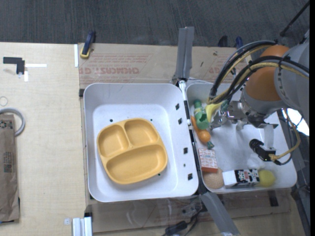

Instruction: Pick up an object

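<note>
The right bin (283,136) holds several small objects along its left and front sides. A green bottle (201,117) lies by the left wall, with an orange ball (204,136) just below it. A red and white box (207,160) and a round tan piece (213,180) follow toward the front. A black and white carton (241,177) and a yellow ball (266,177) rest at the front wall. My gripper (222,116) hangs low over the bin's upper left part, right beside the green bottle and a yellow piece (211,110).
The left bin (93,102) bears a yellow divided plate (132,150). Black and yellow cables (236,63) loop from the arm over the right bin's back edge. A black cable end (261,149) dangles above the right bin's middle. A metal post (185,53) rises between the bins.
</note>
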### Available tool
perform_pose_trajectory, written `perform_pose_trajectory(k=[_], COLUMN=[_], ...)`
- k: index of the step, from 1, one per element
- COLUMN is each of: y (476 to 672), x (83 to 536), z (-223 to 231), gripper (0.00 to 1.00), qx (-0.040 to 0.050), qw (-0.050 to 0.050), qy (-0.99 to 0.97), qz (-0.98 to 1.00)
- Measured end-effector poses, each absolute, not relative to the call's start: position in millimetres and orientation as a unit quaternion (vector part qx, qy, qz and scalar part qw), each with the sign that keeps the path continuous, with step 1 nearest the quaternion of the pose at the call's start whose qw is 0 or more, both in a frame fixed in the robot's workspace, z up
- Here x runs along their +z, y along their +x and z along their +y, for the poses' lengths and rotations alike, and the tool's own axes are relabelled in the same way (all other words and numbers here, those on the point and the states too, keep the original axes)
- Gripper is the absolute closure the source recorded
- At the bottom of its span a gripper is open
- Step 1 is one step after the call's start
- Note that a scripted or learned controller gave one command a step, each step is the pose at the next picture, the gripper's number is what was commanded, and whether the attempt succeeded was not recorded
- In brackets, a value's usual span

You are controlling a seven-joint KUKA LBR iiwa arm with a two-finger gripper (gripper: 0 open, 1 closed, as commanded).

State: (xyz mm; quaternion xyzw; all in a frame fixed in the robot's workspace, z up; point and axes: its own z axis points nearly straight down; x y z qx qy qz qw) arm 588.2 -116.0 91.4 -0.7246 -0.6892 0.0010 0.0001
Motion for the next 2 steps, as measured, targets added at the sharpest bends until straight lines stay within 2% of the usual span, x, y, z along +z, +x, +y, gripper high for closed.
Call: perform_pose_trajectory(k=[1,2], y=[532.7,477.3], x=[105.6,201.1], z=[-176.1,-189.0], gripper=[0.0,0.0], qx=[0.0012,0.0012], qw=[0.0,0.0], qy=[-0.779,-0.757], qz=[-0.627,-0.653])
